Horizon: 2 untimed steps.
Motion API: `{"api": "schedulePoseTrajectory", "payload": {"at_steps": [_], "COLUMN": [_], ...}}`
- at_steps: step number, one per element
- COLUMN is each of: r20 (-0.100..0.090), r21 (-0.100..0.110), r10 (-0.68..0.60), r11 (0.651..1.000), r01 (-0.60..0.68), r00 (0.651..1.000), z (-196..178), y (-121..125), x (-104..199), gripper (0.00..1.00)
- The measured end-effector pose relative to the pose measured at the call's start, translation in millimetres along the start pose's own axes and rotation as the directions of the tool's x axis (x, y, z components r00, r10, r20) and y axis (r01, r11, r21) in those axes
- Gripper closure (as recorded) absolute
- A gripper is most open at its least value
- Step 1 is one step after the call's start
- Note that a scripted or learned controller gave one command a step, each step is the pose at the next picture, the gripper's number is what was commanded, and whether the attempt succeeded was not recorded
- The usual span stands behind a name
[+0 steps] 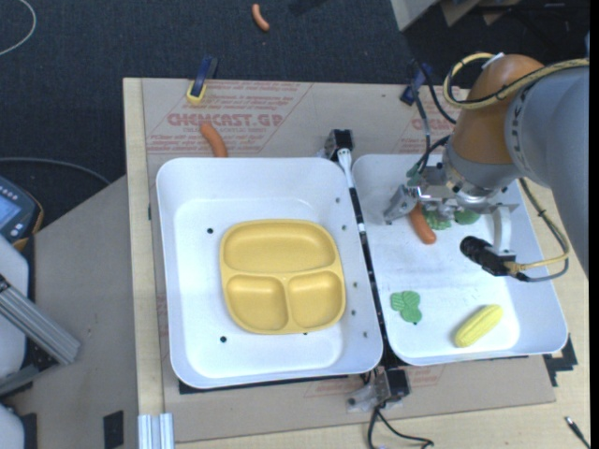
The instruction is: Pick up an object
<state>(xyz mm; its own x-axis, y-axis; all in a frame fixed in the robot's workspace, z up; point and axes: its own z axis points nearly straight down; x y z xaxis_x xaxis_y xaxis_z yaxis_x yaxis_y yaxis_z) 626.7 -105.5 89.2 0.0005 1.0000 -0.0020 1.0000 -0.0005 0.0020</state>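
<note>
While the grey arm with the orange band (510,110) leans in from the upper right of the frame, the big cardboard-topped bench (281,110) carries two shallow white plastic bins side by side. Left bin (178,251) holds a yellow plastic three-compartment tray (281,274), pretty much dead centre. Right bin (533,316) has the loose stuff: a yellow toy corn cob (477,325) near the lower right corner, a small green leafy toy (406,305) just left of that, and an orange carrot-shaped toy (423,226) up near the top. The two-finger gripper (432,204) sits right over that carrot, touching or nearly so, but honestly can't tell how wide it's spread or if it's got anything. Another little orange piece (214,139) lies on the cardboard above the left bin.
</note>
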Motion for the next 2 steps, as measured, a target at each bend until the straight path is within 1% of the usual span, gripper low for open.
{"api": "schedulePoseTrajectory", "payload": {"at_steps": [1,2], "r20": [0.007,-0.001], "r21": [-0.015,-0.004], "r10": [0.001,0.001], "r11": [1.000,1.000], "r01": [-0.001,-0.001], "r00": [1.000,1.000], "z": [-14,-69], "y": [3,-4], "x": [-2,-8], "gripper": [1.00,1.00]}}
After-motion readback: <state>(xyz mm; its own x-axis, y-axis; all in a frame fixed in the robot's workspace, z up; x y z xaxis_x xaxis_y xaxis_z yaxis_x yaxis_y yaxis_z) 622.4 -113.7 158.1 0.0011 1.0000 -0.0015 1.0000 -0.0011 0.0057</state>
